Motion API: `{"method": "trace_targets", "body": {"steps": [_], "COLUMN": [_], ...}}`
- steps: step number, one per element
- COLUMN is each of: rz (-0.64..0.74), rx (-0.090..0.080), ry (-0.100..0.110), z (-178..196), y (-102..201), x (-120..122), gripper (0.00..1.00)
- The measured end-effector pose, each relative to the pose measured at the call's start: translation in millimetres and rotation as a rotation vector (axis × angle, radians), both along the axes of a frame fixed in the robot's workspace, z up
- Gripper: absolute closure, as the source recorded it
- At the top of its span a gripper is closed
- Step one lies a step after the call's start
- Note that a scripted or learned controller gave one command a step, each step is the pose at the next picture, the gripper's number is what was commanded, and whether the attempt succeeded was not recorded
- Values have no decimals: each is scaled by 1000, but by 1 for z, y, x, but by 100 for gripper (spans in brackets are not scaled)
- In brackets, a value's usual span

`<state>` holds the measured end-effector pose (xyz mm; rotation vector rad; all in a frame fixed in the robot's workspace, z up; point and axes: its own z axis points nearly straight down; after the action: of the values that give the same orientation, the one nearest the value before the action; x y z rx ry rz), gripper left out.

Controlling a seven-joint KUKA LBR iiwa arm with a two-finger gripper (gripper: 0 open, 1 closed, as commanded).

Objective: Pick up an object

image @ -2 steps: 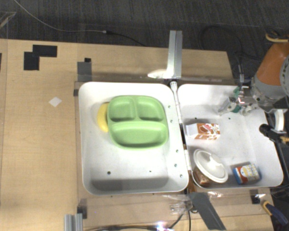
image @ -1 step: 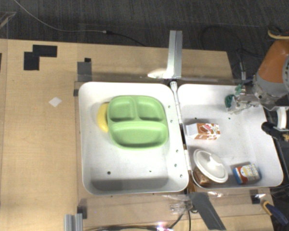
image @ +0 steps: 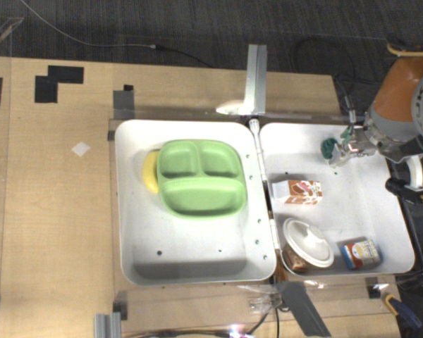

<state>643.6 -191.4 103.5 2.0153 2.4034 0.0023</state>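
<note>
My gripper (image: 340, 148) hangs over the far part of the right bin (image: 381, 196), reaching in from the right below the orange band of the arm (image: 398, 94). A small teal bit (image: 328, 147) shows at its tip, and I cannot tell whether it belongs to the gripper. In the same bin lie an orange and white carton (image: 296, 191) near the middle, a white bowl-like piece (image: 309, 243) tipped on a brown thing at the near left, and a blue-labelled can (image: 359, 253) on its side at the near right. All three are apart from the gripper.
The left bin (image: 190, 252) holds a green divided plate (image: 200, 177) with a yellow thing (image: 149, 172) poking out from under its left edge. A metal post (image: 256, 76) stands at the back between the bins. Cables run along the bench's right side.
</note>
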Motion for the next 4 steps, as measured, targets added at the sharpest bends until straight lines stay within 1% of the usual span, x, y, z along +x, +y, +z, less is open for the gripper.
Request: {"method": "trace_targets", "body": {"steps": [1,2,3,4], "rz": [0,4,-131,-127], "rx": [0,-2,4,1], "ry": [-1,-9,46,-1], "z": [0,14,1,10], "y": [0,1,90,92], "x": [0,3,16,26], "gripper": [0,100,100,0]}}
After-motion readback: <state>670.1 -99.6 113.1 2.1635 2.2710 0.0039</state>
